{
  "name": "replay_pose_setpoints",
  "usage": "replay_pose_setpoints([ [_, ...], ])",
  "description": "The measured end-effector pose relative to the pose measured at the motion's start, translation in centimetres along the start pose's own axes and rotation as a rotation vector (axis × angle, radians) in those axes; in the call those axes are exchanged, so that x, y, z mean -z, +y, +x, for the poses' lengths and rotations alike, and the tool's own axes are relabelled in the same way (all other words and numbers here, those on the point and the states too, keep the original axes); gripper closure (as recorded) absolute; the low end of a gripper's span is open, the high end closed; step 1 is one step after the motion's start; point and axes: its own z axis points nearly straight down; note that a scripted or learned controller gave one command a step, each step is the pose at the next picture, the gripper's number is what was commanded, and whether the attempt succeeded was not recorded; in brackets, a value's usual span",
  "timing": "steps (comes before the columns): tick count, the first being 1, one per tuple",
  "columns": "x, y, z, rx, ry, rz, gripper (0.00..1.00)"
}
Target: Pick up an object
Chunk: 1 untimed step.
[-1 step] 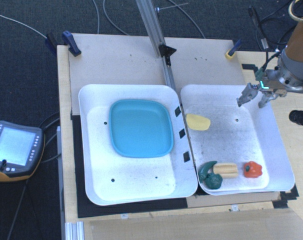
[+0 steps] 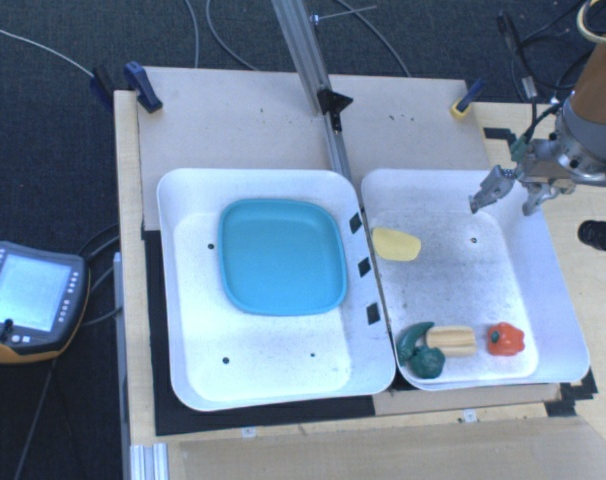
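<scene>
Though near tool (image 2: 508, 195), yellow object (image 2: 395, 244) apart

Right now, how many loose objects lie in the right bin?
4. A yellow piece near the left wall; along the near edge, a green vegetable, a tan block touching it, and a red pepper.
</scene>
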Motion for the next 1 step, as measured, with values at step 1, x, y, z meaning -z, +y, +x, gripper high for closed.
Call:
replay_pose_setpoints([
  [1, -5.00, 0.63, 0.75, 0.000, 0.001, 0.004, 0.00],
])
